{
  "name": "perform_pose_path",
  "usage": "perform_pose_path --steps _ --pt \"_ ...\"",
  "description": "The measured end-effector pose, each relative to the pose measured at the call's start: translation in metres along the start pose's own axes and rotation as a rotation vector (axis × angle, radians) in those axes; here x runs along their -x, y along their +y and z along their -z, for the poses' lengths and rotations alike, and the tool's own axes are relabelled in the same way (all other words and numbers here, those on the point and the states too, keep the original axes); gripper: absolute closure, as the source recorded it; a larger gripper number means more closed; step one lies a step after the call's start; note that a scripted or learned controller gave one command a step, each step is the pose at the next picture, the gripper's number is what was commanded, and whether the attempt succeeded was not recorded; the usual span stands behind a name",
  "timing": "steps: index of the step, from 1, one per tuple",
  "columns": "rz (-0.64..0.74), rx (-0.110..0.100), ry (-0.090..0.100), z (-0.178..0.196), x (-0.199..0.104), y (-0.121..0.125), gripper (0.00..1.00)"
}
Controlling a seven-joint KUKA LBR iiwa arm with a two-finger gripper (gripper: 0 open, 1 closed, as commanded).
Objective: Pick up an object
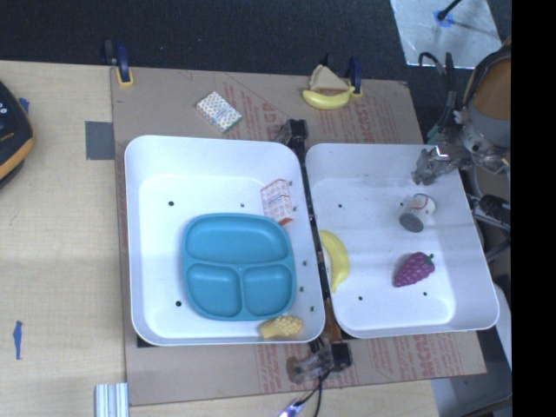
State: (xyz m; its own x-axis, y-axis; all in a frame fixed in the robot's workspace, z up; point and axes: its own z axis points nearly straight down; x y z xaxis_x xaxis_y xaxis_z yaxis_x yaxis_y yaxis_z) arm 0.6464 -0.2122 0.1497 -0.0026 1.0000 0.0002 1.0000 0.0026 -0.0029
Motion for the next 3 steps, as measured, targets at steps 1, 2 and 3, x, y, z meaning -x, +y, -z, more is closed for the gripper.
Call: perform_pose_path --steps 1,2,3 --pt "0.000 -0.001 0.000 0.000 0.000 0.000 0.00" --pt "0.002 -0.002 0.000 -0.059 -0.001 -0.053 0.00" --pt "0.005 -0.001 -0.002 -0.047 0.000 -0.053 1.00"
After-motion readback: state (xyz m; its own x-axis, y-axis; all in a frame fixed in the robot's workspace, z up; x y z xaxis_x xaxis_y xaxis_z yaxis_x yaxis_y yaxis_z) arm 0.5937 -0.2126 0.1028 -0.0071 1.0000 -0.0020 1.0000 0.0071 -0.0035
